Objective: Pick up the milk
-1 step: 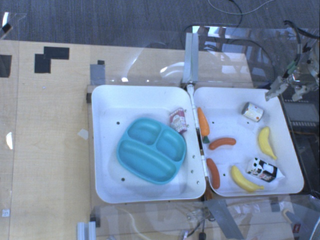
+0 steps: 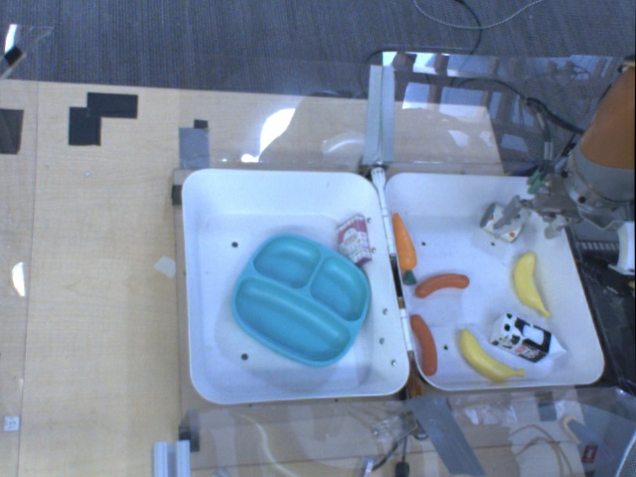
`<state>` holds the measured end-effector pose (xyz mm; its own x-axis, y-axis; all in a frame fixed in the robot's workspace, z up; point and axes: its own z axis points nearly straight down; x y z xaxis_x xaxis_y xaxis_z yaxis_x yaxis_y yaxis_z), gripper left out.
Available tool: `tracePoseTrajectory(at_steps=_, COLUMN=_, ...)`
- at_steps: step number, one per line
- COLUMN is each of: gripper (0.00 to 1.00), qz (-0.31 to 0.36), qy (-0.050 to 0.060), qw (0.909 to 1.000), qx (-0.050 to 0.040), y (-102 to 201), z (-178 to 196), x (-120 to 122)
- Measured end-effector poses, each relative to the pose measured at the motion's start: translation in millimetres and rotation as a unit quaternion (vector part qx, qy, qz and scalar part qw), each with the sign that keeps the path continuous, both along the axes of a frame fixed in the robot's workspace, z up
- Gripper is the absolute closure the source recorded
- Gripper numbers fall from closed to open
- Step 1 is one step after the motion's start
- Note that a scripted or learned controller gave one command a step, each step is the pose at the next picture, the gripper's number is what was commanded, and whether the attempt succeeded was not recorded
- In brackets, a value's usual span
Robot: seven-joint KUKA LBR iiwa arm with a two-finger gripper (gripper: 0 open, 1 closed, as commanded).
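In the left bin we see a blue divided plate with a small red-and-white packet just beside its upper right edge. In the right bin a carrot lies along the left wall, then two sausages, a banana, and the milk (a black-and-white carton lying flat near the front). The gripper hangs over the bin's back right; how far its fingers are parted we cannot tell, and the milk sits well apart from it.
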<state>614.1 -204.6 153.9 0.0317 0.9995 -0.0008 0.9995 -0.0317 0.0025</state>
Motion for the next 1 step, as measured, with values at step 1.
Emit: tracePoseTrajectory(at_steps=1, gripper=0.0, qz=-0.058, qy=-0.004, qw=0.9983, qx=0.0001, y=15.1, z=-65.1, x=-57.1)
